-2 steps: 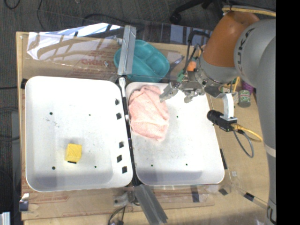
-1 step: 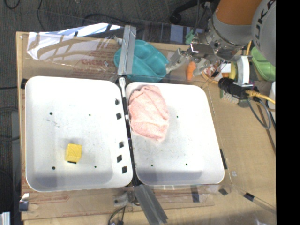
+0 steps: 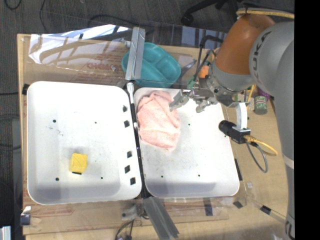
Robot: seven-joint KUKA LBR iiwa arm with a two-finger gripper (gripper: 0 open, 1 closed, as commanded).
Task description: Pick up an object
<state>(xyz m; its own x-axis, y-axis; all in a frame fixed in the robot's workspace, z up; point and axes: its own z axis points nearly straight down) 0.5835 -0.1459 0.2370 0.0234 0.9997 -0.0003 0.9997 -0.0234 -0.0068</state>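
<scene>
So the gripper [image 3: 189, 103] sits at the upper middle of the right bin [image 3: 210, 174], metal fingers spread, pinching nothing. Just left of it lies a crumpled pink cloth [image 3: 156, 120], soft and fuzzy-looking. A small yellow block [image 3: 78, 163] sits in the smooth white left bin [image 3: 50, 104], lower left.

Wooden worktop [image 3: 75, 214] under two shallow white bins set side by side, touching along their inner edges. Left bin [image 3: 45, 104] toward the worktop's left edge, right bin [image 3: 220, 179] toward its right. Behind the bins, at the far edge, a crumpled clear plastic sheet [image 3: 75, 46] on the left and a teal dish [image 3: 155, 66] just beside it, both resting on the wood. Near the right edge, a yellow cable [image 3: 262, 146] and a small dark jar [image 3: 260, 104].
</scene>
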